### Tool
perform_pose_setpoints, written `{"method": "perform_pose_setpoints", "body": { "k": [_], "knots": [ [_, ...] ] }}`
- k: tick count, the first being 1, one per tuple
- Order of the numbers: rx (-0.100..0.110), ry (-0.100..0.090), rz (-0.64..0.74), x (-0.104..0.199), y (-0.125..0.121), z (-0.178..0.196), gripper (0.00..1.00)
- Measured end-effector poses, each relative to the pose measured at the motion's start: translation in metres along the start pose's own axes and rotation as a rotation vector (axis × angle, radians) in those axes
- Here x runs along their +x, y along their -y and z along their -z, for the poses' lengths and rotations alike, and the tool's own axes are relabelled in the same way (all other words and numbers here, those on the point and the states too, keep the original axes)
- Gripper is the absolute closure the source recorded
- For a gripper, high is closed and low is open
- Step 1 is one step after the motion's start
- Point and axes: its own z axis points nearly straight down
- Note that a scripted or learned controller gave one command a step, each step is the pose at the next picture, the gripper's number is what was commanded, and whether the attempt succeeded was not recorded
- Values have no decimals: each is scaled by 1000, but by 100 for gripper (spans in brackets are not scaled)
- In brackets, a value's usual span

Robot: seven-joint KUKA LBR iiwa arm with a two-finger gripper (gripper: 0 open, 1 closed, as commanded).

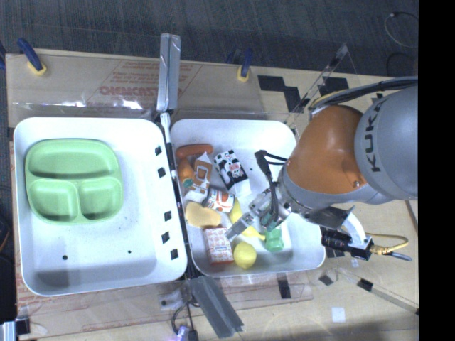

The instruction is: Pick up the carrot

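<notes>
1. Looming closest to the camera is the arm (348, 155), its big orange band hanging over the right side of the right bin (302, 261) and reaching in from the right.
2. Gripper (264, 217) is sitting low among the toys, just above a green thing (274, 241) and next to a lemon (244, 255). I honestly can't tell how it's set from this angle, and nothing is visibly getting held.
3. Carrot (193, 152), I'm guessing, is the orange-brown piece lying flat at the bin's upper left corner, near the wall, with a little carton (202, 170) butting against it. It's sitting well apart from the gripper.
4. Handling-wise: looks like a light, stiff plastic toy, probably smooth and a bit slippery, tapering at one end. I'd be going for the thick middle, across its narrow width, since the taper could squirt out.
5. Left bin (43, 268) is just holding a green tray (71, 180).
</notes>
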Motion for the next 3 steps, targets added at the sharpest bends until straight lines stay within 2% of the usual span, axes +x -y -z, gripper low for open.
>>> {"method": "perform_pose_setpoints", "body": {
  "k": [1,2,3],
  "knots": [
    [0,-1,374,-21,16,-26,0],
    [-1,5,905,-64,50,-60,0],
    [0,7,1109,-83,0,144,0]
  ]
}}
